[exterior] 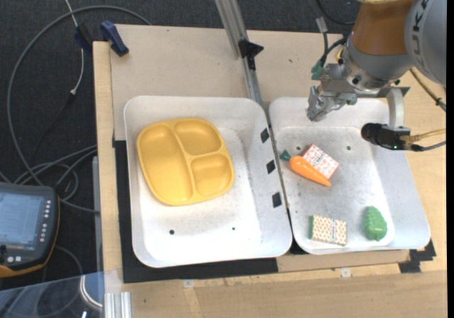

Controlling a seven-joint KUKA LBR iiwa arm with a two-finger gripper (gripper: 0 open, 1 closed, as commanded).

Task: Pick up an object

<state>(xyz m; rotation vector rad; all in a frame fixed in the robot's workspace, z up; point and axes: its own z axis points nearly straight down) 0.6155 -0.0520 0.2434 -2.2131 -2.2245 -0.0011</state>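
Observation:
The right bin (397, 167) holds an orange toy carrot (309, 170) with a small patterned box (321, 160) leaning on it near the bin's middle. A second patterned box (328, 229) lies flat at the front, and a green lumpy toy (374, 223) sits at the front right. My gripper (317, 112) hangs over the bin's far left corner, well above the floor and behind the carrot. Nothing shows between its fingers.
The left bin (142, 238) carries a yellow divided plate (186, 160). A metal post (230, 4) rises behind the seam between the bins. A blue clamp (113, 37) sits at the bench's far left corner.

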